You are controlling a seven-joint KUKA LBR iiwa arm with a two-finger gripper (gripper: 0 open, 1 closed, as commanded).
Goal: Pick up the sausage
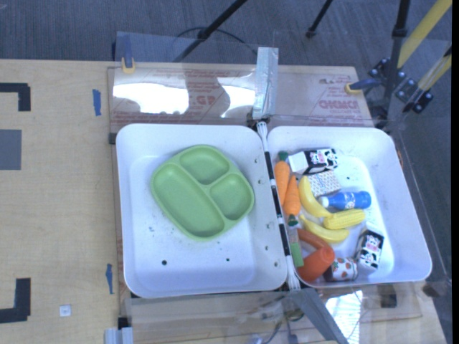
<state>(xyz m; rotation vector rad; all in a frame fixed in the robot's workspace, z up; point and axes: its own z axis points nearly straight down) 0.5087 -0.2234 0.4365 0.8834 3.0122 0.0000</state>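
Observation:
The sausage is a reddish-orange curved piece at the front left of the right bin. It lies against the bin's left wall, just in front of a yellow banana. A small red-and-white can touches its right end.
Two orange carrots lie along the right bin's left wall. A blue bottle, a black-and-white carton and a smaller carton crowd the same bin. The left bin holds a green divided plate.

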